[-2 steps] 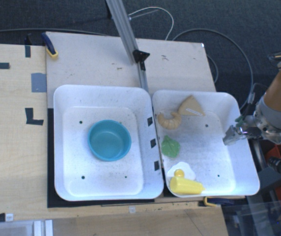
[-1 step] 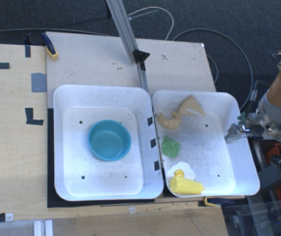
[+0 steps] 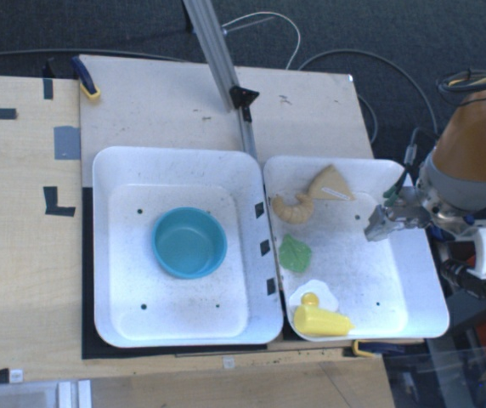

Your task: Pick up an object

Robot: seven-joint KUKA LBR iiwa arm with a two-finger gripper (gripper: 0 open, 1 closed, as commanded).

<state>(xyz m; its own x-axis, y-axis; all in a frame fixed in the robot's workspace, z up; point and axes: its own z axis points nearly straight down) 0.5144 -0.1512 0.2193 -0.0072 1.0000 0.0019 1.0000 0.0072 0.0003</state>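
Note:
The right bin (image 3: 396, 313) holds a tan croissant (image 3: 293, 208), a beige wedge-shaped piece (image 3: 331, 184), a green leafy piece (image 3: 295, 253), a fried egg (image 3: 314, 297) and a yellow block (image 3: 322, 321). In the left bin (image 3: 115, 185) sits a blue bowl (image 3: 190, 242). My gripper (image 3: 381, 224) hangs over the right side of the right bin, to the right of the wedge and croissant, with bare bin floor under it. Nothing shows between its fingers.
A grey metal pole (image 3: 217, 49) slants in from the top to the seam between the bins. Cables (image 3: 345, 58) loop on the dark floor behind the bench. A blue and yellow clamp (image 3: 86, 79) sits at the bench's back left.

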